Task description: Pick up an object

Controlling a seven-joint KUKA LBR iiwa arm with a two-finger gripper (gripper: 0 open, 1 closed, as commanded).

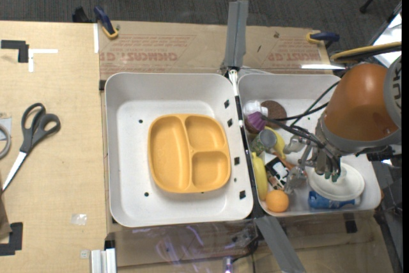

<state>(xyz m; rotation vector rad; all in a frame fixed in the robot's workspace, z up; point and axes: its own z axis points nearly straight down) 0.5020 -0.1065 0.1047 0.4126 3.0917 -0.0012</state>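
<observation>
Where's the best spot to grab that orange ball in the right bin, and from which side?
Probably straight down from above, closing across the widest part of the orange ball. It is round, so no side is better by shape, but the bin wall sits close in front and a banana lies just left, leaving the top most open.

End effector (317, 169) over rt bin (358, 206) clutter.

In the right bin (300, 83), a banana (259, 177) lies lengthwise along the left wall. An orange (277, 201) sits just below it. A white bowl (337, 181) rests upside down near the bin's lower right corner.
</observation>
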